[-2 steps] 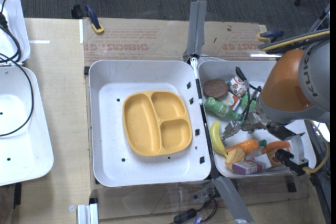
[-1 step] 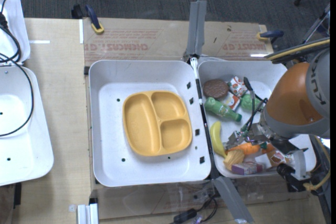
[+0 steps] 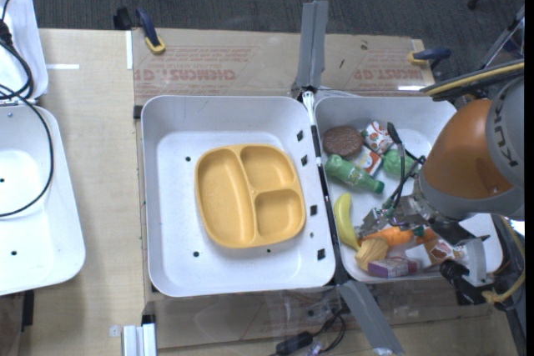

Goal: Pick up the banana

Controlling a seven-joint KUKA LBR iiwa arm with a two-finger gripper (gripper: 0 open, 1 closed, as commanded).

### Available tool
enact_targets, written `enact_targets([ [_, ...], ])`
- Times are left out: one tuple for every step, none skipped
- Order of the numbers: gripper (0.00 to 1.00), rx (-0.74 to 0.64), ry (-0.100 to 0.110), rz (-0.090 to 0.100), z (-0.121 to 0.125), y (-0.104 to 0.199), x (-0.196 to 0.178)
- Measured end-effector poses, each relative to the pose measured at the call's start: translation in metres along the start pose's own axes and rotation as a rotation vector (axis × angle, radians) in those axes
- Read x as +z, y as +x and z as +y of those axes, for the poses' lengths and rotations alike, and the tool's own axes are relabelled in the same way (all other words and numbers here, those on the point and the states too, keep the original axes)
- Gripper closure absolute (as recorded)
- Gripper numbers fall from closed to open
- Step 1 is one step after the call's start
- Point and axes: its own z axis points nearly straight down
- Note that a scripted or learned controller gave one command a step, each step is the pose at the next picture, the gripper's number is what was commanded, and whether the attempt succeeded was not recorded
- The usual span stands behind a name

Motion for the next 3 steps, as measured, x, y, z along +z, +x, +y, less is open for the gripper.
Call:
enact_targets([
  [0.0, -0.392, -0.005, -0.002, 0.002, 0.002, -0.001],
  [0.0, -0.483, -0.003, -0.001, 0.042, -0.01, -0.001],
  [0.0, -0.483, -0.003, -0.001, 0.042, -0.01, -0.001],
])
